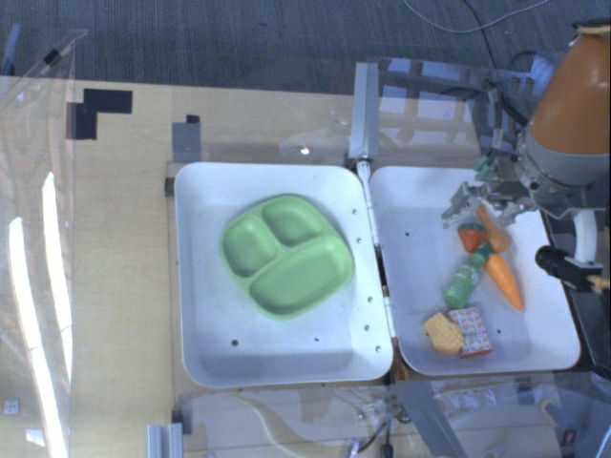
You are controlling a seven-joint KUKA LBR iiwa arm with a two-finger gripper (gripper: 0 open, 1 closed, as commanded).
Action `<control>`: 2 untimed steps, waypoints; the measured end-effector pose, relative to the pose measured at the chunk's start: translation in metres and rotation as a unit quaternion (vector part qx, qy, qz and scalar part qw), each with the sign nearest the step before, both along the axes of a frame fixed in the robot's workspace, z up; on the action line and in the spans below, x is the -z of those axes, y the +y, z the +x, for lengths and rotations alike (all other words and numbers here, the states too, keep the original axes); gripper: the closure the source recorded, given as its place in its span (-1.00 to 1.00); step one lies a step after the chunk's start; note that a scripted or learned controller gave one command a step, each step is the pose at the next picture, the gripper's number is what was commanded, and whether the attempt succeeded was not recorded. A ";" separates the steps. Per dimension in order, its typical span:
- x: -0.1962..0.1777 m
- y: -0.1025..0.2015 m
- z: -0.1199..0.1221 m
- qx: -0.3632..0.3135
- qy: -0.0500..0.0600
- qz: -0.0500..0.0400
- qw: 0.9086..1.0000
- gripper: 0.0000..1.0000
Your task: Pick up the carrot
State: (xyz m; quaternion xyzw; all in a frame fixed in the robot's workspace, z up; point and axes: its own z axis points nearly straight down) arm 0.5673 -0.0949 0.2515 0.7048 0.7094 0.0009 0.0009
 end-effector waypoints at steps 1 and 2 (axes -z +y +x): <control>-0.007 -0.063 -0.001 0.041 -0.002 -0.001 0.999 -1.00; 0.123 -0.087 -0.019 0.074 0.000 0.000 0.997 -1.00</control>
